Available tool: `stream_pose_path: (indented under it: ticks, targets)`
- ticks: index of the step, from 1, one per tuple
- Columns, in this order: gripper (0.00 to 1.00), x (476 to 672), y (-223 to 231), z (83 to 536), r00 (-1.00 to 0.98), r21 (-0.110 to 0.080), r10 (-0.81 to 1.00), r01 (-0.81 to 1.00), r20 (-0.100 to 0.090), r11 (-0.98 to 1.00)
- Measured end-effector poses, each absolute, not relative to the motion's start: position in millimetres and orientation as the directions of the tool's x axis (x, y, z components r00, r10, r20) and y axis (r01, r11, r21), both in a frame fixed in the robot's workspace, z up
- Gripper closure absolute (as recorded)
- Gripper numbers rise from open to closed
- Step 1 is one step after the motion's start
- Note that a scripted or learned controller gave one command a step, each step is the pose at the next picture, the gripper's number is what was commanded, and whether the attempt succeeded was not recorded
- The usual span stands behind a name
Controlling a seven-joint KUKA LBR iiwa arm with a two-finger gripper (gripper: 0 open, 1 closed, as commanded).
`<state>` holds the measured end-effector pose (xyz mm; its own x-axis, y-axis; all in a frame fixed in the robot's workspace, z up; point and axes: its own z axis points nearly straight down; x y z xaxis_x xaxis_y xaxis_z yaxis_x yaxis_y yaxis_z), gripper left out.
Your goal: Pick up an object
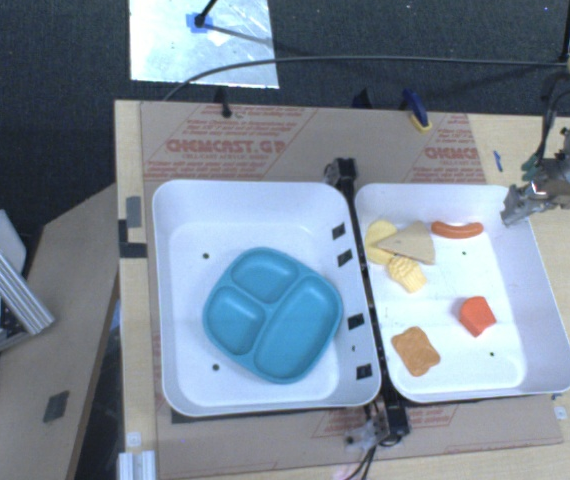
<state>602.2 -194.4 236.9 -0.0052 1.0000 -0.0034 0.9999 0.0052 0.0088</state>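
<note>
Hand [521, 204] hovering just past the right bin's [545, 298] far corner, grip state unclear, toy sausage [458, 230] lying nearby, blue divided plate [272, 313] sitting in left bin [180, 268]

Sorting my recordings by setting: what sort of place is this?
Probably a robotics lab bench: two shallow white bins side by side on protective cardboard, toy food like the orange-red sausage, and a robot gripper at the right.

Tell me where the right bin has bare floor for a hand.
Right bin: bare floor between sausage and orange block, and along the near wall past the cracker. Crowded at the far-left corner: cheese wedge, yellow pieces.
</note>
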Motion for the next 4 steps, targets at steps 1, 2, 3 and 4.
stream_pose_path:
  ticks: [1,2,3,4]
  targets:
    - [1.0,603.8,-194.8,288.0,-0.007,0.008,1.0,1.0,-0.003,0.007]
    - [1.0,592.8,-141.0,287.9,-0.008,0.001,1.0,1.0,0.0,0.008]
    - [1.0,589.5,-86.9,267.0,-0.01,0.001,1.0,1.0,0.001,0.01]
    - [1.0,581.1,-36.6,267.8,-0.009,0.001,1.0,1.0,0.0,0.009]
